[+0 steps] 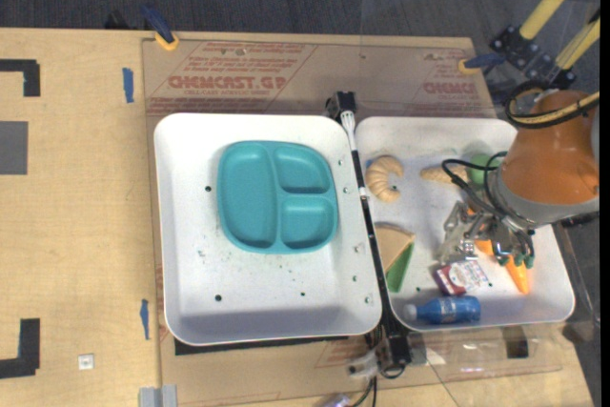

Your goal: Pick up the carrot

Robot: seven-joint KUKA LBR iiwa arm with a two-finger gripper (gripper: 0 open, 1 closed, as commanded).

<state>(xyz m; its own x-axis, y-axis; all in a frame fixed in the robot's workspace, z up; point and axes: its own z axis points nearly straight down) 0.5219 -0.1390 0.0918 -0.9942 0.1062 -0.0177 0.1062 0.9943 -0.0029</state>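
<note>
Two white bins sit on the counter; the right bin (548, 300) is the landmark. Near its right wall lies the carrot (516, 273), just beside the pincer (477, 238), whose state I cannot tell. Along its front wall rests a blue bottle (448, 310).

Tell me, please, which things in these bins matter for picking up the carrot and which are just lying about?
For the job:
carrot, at the right bin's right side
gripper, low beside it

Lying about:
croissant
blue bottle
green wedge
red packet
teal divided plate, in the left bin
</note>
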